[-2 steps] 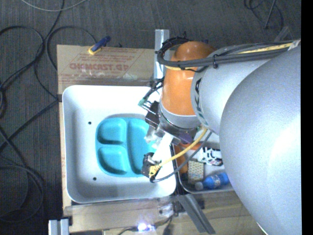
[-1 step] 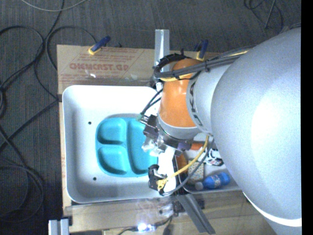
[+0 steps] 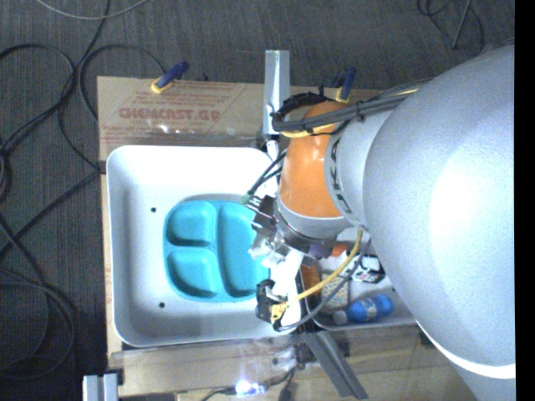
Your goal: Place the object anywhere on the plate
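A light blue plate (image 3: 205,247) with three compartments lies in the middle of the left white bin (image 3: 134,190). My gripper (image 3: 266,247) hangs over the plate's right edge, at the border between the two bins. The grey arm and its orange band (image 3: 308,178) cover the gripper from above, so what is under it is hidden. I see no object lying in the plate's compartments.
The arm covers most of the right bin. At its front a blue bottle-like object (image 3: 368,309) and a small orange item (image 3: 338,251) peek out. A cardboard sheet (image 3: 184,111) with blue clamps lies behind the left bin.
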Controlling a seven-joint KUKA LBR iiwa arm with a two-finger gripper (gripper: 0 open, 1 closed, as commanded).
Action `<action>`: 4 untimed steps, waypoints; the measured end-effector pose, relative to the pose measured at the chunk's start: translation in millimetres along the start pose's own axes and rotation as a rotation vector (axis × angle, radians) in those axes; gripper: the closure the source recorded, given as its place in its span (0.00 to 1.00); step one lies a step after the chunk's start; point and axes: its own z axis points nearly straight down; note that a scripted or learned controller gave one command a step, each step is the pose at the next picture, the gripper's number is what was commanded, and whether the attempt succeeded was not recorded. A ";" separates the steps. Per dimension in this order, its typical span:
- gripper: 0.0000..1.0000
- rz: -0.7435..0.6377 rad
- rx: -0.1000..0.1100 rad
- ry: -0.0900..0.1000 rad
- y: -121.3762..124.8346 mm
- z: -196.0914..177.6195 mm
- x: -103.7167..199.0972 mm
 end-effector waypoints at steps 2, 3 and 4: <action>1.00 -0.180 -0.004 -0.002 1.6 3.0 -8.3; 1.00 -0.135 -0.004 -0.004 33.1 -11.7 62.8; 1.00 0.067 -0.001 -0.004 -33.0 -1.6 48.2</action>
